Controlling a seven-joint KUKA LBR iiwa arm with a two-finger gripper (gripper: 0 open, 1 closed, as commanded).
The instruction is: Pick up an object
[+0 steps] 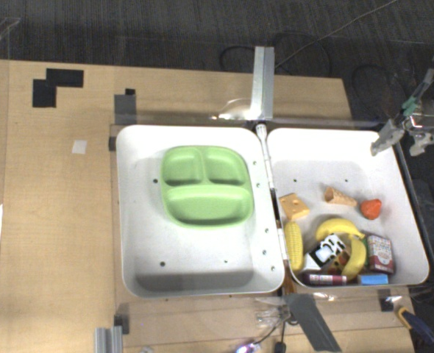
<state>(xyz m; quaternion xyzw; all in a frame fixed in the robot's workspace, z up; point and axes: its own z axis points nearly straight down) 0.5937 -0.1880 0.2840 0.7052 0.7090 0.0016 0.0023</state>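
Note:
The right bin (327, 157) holds a pile of small items along its near side. These include a yellow banana (351, 243), a corn cob (293, 245), a tan bread-like chunk (296, 207), a tan wedge (339, 195), an orange-red piece (371, 209), a red box (379, 254) and a black-and-white item (327, 253). My gripper (401, 143) hangs over the bin's far right corner, well apart from the pile. It is open, with nothing between its fingers.
A green divided plate (206, 184) lies in the left bin (140, 219). A metal post (263, 79) rises behind the divider between the bins. A dark red pen (326, 277) and a blue block (373, 279) rest against the right bin's front wall.

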